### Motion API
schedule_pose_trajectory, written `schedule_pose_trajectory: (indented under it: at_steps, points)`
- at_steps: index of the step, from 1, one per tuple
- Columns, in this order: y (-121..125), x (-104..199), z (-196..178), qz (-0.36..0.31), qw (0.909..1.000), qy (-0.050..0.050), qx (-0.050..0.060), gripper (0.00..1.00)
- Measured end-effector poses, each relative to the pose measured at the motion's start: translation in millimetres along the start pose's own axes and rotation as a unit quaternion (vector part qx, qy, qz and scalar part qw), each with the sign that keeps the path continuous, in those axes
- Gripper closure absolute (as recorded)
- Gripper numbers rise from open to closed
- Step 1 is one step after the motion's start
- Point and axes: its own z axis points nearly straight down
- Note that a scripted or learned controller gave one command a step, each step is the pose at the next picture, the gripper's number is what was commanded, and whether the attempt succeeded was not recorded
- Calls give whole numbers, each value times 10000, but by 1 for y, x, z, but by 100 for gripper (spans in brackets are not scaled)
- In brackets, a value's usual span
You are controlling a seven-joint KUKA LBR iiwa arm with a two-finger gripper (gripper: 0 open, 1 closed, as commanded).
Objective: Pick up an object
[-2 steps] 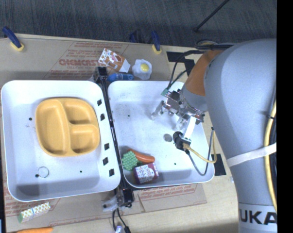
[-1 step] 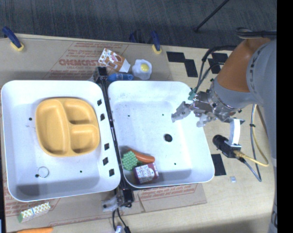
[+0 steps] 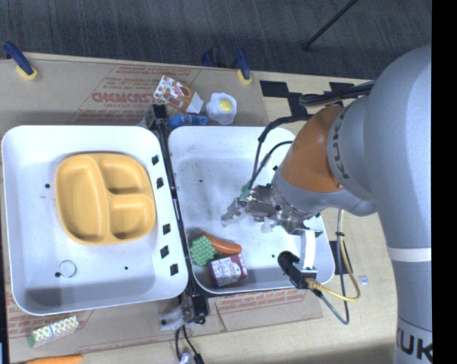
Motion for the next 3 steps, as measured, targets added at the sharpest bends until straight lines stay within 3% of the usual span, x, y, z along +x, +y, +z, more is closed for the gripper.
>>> schedule_pose_trajectory:
  at_steps: [1,2,3]
  points:
    - [-43,29,26,-976,9952,-2,-7,0]
    - [-42,29,16,-994,9950,1,-3,100]
    - [-42,29,16,-996,9950,0,-4,0]
